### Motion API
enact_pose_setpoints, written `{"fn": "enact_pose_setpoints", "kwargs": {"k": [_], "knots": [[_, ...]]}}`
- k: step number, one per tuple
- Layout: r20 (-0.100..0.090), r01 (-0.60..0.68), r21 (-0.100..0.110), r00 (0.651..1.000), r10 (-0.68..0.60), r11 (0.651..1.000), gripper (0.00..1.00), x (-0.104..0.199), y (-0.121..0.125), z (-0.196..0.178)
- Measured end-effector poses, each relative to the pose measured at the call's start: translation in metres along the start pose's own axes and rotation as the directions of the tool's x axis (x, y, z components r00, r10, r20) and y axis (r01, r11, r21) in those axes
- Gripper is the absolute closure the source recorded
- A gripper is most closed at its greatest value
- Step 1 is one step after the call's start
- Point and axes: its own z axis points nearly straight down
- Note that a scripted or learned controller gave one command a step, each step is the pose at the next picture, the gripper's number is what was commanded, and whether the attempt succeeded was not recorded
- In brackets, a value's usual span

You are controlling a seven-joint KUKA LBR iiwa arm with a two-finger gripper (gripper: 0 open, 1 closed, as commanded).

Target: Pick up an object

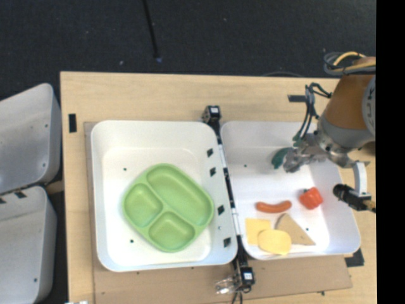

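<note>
The pale wooden surface (145,97) carries two shallow white plastic bins side by side. The left bin (107,170), well away from the end effector, holds a lime green three-compartment plastic plate (167,206). The right bin (253,144) lies under the grey arm with its orange band (345,103). The end effector (292,160) hangs low over that bin's far half, with a small dark green object (278,159) just beside it, toward the left bin; whether the end effector is wide, narrow or gripping the green piece cannot be told.

Nearer the camera lie a tan triangular wedge (294,230), a pale yellow square slice (255,230), a yellow round slice (276,240), a red pepper-like toy (310,198) and an orange-red sausage (273,206).

The step looks like the grasp attempt itself; the next move calls for closing on one piece and lifting straight up. The sausage's long axis runs across the bin, roughly left to right in the view.
</note>
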Motion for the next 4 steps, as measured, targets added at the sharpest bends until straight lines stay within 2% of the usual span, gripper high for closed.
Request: {"fn": "enact_pose_setpoints", "kwargs": {"k": [2,3,4], "knots": [[0.001,0.002,-0.002,1.000,-0.002,1.000,1.00,0.000,0.012,-0.103],[-0.002,0.003,0.005,1.000,-0.003,1.000,1.00,0.046,0.000,-0.106],[-0.002,0.004,0.005,1.000,-0.004,1.000,1.00,0.098,0.004,-0.097]]}}
